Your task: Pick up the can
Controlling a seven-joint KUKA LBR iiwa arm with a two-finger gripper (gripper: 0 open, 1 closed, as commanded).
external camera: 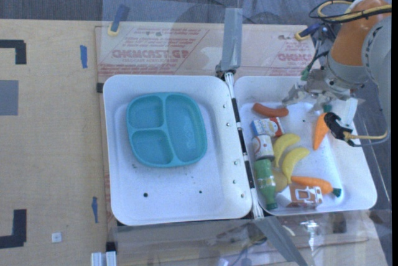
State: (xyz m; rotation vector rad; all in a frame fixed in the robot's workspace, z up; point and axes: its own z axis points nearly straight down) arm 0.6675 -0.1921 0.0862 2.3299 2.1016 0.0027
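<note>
Beside curved yellow bananas [291, 156] lies cylindrical can [263, 146].

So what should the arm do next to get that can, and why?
Probably swing the gripper toward the bench's middle and forward, to hang over the can. It sits at the right bin's far end near the sausage, while the can lies against the bin's inner wall, beside the bananas and above the green bottle.
</note>
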